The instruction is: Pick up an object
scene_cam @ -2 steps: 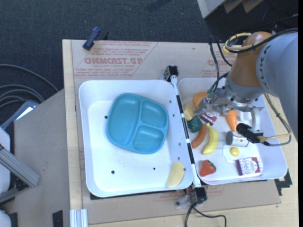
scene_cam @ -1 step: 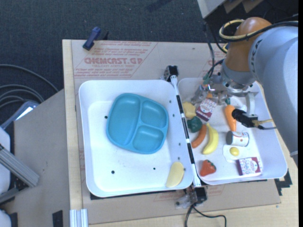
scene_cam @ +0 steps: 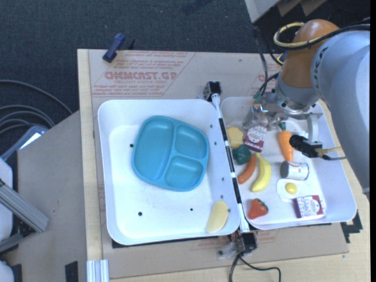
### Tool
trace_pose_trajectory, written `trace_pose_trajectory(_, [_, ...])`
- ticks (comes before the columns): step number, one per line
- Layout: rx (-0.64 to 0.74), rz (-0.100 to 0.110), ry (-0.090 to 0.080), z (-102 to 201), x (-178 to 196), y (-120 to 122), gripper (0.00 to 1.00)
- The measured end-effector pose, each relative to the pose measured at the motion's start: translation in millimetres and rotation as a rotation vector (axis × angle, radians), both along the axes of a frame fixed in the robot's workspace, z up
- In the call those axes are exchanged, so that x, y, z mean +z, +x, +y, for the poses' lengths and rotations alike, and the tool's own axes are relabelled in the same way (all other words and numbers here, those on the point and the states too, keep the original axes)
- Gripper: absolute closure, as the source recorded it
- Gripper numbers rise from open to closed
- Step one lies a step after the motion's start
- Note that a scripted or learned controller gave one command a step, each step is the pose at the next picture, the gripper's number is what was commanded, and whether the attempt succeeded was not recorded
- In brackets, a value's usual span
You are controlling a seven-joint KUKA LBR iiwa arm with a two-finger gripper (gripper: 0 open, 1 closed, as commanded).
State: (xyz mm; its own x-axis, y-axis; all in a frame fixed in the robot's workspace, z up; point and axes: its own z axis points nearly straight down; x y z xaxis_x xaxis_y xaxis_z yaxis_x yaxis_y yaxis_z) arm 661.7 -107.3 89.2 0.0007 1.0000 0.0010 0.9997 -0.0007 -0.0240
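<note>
A: Status on the pick?

B: Nothing lifted yet, by the look of it. The gripper (scene_cam: 262, 117) is hanging low over the far end of the right bin (scene_cam: 346, 207), just above a small red-and-white packet (scene_cam: 256, 138). Can't tell its finger state; the wrist is blocking them. Judging it's mid-approach, so the grasp and the lift are both outstanding.

A: Likely target?

B: That packet, probably. It's sitting just right of the divider between the bins.

A: Count?

B: Right bin is showing roughly ten items: banana (scene_cam: 262, 175), two carrots (scene_cam: 286, 145), strawberry (scene_cam: 258, 208), fried egg (scene_cam: 289, 188), green piece (scene_cam: 241, 154), yellow piece (scene_cam: 235, 136), cup (scene_cam: 295, 170), two packets. Left bin (scene_cam: 111, 175) is holding two: one blue plate (scene_cam: 171, 153), one pale yellow piece (scene_cam: 217, 216) near its front right corner.
</note>
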Motion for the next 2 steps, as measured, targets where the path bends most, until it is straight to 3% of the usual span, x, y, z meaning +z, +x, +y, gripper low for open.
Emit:
trace_pose_trajectory(1, [0.002, -0.023, -0.001, 41.7, 137.4, -35.5, 1.00])
trace_pose_trajectory(2, [0.003, -0.019, 0.000, 94.9, 164.7, -59.7, 1.00])
